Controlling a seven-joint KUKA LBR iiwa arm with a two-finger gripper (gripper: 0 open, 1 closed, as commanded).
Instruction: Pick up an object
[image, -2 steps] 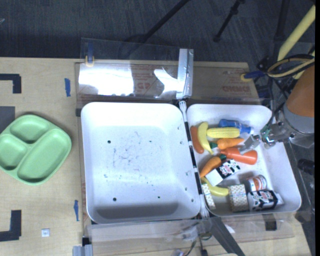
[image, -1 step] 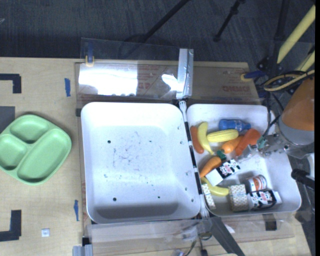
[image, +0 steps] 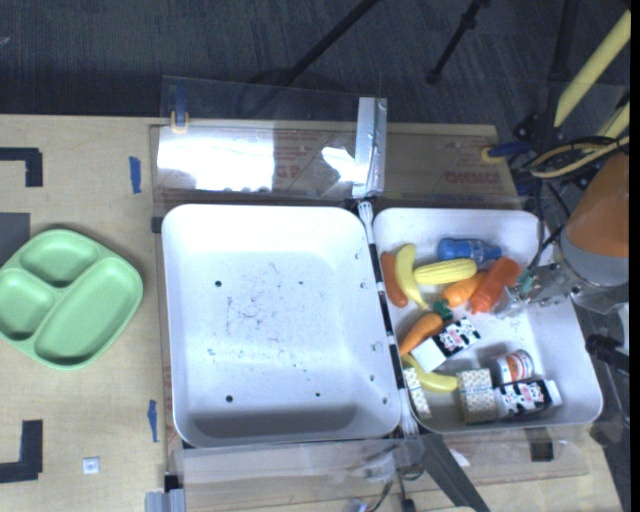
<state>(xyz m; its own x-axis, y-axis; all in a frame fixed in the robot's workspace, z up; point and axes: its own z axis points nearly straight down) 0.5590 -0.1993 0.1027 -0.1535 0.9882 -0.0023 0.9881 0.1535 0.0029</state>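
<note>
The right bin (image: 575, 340) holds a heap of toy food. At its back lie a blue bottle (image: 468, 249), a yellow corn cob (image: 445, 271), a banana (image: 404, 272) and a red-orange bottle (image: 494, 284). Lower down are a carrot (image: 420, 329), a cow-patterned box (image: 456, 338), a second banana (image: 434, 379), a patterned can (image: 477, 394), a red-and-white can (image: 515, 366) and a cow-patterned carton (image: 528, 397). My gripper (image: 523, 290) reaches in from the right, low over the bin, just right of the red-orange bottle. Nothing is visibly held.
The left bin (image: 270, 320) has a bare white floor with faint scuffs. A green divided plate (image: 65, 297) lies on the bench at far left. A clear plastic panel (image: 265, 150) stands behind the bins. Cables and stands crowd the upper right.
</note>
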